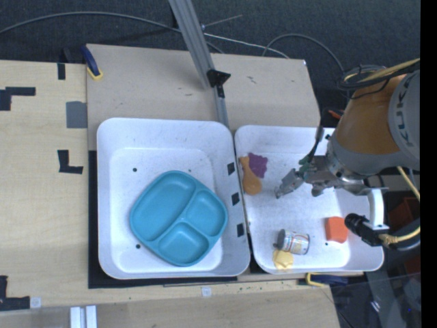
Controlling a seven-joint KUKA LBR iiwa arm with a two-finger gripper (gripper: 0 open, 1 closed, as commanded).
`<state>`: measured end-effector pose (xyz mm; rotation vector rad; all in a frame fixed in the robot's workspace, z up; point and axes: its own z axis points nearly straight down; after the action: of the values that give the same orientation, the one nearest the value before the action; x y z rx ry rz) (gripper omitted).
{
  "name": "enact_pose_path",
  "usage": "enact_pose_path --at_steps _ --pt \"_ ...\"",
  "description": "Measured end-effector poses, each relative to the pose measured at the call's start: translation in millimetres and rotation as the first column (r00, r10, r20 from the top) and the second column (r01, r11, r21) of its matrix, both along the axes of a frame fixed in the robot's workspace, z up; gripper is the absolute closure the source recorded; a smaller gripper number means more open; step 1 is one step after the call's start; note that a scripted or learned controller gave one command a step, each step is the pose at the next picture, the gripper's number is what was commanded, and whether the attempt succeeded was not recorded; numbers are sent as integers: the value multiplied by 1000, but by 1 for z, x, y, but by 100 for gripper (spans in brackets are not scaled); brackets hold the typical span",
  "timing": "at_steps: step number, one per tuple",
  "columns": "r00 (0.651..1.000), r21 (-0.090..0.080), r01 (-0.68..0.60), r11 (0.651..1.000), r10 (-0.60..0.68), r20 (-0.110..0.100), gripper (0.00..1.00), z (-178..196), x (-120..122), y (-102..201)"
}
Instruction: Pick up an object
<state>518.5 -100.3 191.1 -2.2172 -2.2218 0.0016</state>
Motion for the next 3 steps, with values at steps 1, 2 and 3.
enact_pose_path --at_steps 1,2,3 --pt "1000 0 0 1000 0 0 0 0 0 0" --pt "1000 -1 2 1000 -2 -6 0 -57 -5 -9" --pt "1000 -2 1 1000 -1 2 0 -102 -5 -9"
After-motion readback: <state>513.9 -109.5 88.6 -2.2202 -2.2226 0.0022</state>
